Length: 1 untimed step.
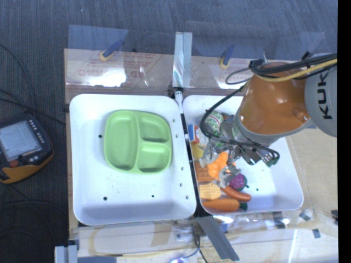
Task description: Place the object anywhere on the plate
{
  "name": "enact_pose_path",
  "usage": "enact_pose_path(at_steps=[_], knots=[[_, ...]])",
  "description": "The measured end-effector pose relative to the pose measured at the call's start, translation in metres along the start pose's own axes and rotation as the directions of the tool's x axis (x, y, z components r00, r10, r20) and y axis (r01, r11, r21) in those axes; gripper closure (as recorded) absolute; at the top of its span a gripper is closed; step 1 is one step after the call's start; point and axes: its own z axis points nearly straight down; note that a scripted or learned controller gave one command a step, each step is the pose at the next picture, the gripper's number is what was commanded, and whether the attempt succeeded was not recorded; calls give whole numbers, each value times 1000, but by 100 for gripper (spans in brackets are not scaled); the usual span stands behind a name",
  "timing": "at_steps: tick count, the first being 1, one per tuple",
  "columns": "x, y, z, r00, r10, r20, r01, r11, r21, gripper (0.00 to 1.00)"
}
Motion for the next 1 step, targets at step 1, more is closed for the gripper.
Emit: enact_pose_path(at_steps=[1], knots=[[-74,6,-84,999,-32,10,32,999,7,100]])
